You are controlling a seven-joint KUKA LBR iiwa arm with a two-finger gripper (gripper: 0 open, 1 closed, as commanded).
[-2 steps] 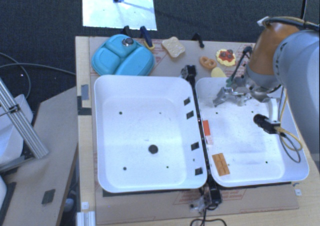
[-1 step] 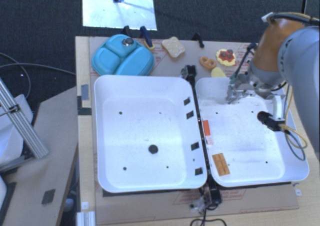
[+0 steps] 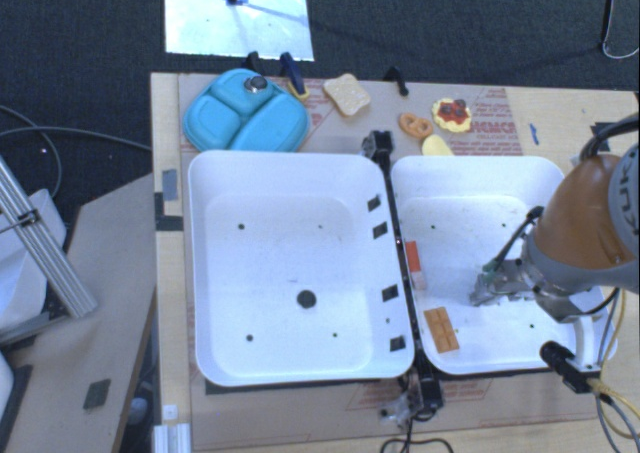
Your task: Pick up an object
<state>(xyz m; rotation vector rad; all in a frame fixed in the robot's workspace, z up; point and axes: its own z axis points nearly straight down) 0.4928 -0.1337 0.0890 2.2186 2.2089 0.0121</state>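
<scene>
My gripper point(image 3: 488, 291) reaches down into the right bin point(image 3: 470, 191), close to its floor toward the right side. An orange block point(image 3: 441, 329) lies on the bin floor near the front, to the left of and below the gripper. A small red-and-white piece point(image 3: 413, 261) sits against the divider at the bin's left wall. The grey arm with its orange band point(image 3: 590, 216) covers the bin's right part. Nothing shows between the fingers.
The left bin point(image 3: 290, 191) holds a small dark round thing point(image 3: 306, 298). Behind the bins lie a blue divided plate point(image 3: 247, 113), a toast slice point(image 3: 347, 94), a pretzel point(image 3: 415, 124), a small pizza point(image 3: 452, 113) and a yellow piece point(image 3: 436, 145).
</scene>
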